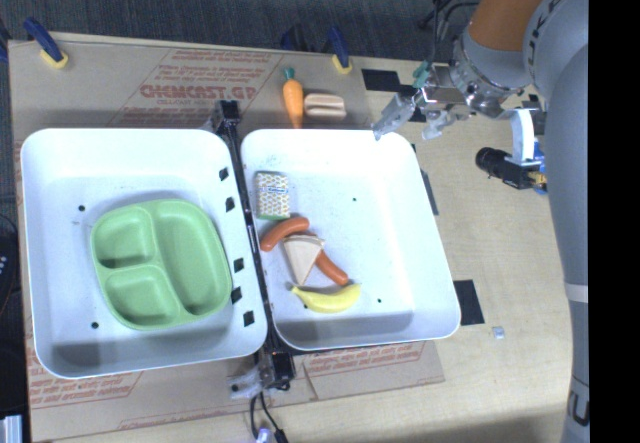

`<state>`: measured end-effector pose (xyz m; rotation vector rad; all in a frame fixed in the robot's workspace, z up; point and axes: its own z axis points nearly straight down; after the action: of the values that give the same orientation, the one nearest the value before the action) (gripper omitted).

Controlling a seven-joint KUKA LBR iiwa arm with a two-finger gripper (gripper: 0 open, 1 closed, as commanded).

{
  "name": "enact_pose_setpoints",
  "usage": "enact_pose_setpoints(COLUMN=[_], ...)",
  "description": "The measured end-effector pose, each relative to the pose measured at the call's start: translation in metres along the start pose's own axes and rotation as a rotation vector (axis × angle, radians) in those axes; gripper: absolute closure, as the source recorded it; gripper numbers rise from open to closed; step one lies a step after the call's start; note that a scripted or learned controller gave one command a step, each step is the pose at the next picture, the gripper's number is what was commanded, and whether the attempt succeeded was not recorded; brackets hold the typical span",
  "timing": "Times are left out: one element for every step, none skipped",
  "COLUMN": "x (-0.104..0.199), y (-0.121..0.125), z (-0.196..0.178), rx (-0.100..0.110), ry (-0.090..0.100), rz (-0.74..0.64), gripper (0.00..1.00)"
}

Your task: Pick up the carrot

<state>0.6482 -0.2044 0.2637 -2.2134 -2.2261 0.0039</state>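
Orange carrot sits outside both bins, on the cardboard behind the right bin's far rim, green top pointing away from the bins. From my feed it's well to the left of the fingers, at about the same depth.

Fingers are spread open above the far right corner of the right bin, nothing between them. One finger tip hangs just over that rim corner, the other sits further right over the table.

Just right of the carrot, between it and the fingers: a small sandwich-like toy, nearly touching the carrot.

Inside the right bin, all nearer the camera than the fingers and to their left: a patterned block, an orange-red sausage, a beige wedge, another orange piece touching the wedge, and a yellow banana nearest the front.

Left bin, far left of the fingers, holds a green divided plate.

Blue clamps hold the cardboard's far edge.
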Motion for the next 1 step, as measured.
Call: enact_pose_setpoints(x=[-0.0054], y=[0.0090], z=[0.1723], rx=[0.000], ry=[0.001], rz=[0.116], gripper=[0.00])
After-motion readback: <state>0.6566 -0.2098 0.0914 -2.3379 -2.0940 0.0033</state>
